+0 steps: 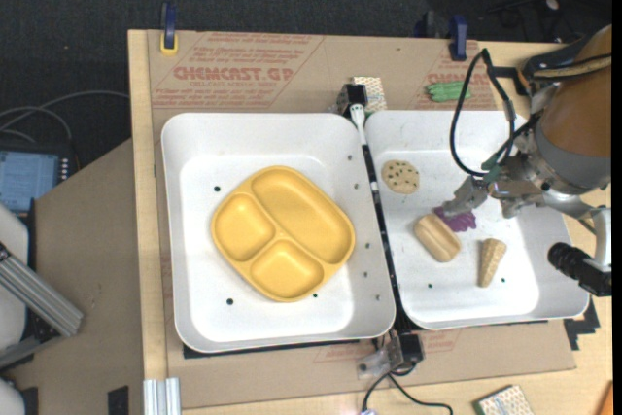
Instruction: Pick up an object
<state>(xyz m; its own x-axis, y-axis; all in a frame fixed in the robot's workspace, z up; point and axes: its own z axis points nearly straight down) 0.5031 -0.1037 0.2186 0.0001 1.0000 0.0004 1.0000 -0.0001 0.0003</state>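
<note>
The right bin (515, 301) holds several small objects. A round speckled cookie (399, 176) lies at its back left. A tan bread roll (436, 238) rests near the middle, and a small purple piece (457, 218) lies just right of it. A tan cone (490, 260) sits farther right. My gripper (468, 199) hangs low over the bin, its tip right above the purple piece and seemingly touching it. The grey arm with its orange band (583, 117) comes in from the right. Nothing is lifted off the bin floor.
The left bin (185, 209) carries a yellow three-compartment plate (282, 232). A black cable (466, 102) loops from the wrist over the right bin's back. A green item (445, 91) lies on the board behind the right bin. Clamps stand between the bins.
</note>
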